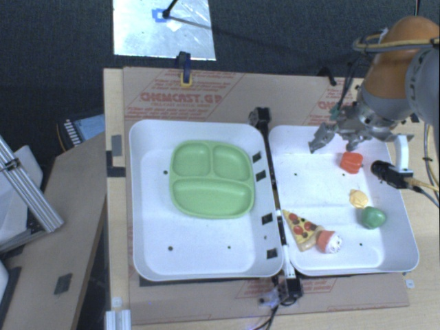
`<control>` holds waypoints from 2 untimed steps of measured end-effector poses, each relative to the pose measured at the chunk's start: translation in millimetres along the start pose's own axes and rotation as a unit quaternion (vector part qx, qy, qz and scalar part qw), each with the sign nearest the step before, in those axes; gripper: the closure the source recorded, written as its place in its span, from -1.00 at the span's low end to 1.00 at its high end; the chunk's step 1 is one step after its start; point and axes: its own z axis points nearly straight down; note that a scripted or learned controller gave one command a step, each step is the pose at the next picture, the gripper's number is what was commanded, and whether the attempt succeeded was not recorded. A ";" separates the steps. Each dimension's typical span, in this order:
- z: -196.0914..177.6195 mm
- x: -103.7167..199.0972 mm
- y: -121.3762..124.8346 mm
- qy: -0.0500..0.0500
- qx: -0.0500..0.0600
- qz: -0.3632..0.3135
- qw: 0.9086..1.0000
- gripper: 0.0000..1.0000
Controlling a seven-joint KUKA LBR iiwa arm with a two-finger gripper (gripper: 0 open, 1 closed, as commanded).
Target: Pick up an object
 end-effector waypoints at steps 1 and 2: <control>-7.6 0.1 2.9 -0.001 -0.006 -0.001 1.000 -1.00; 54.3 0.6 7.1 0.000 -0.004 -0.001 1.000 -1.00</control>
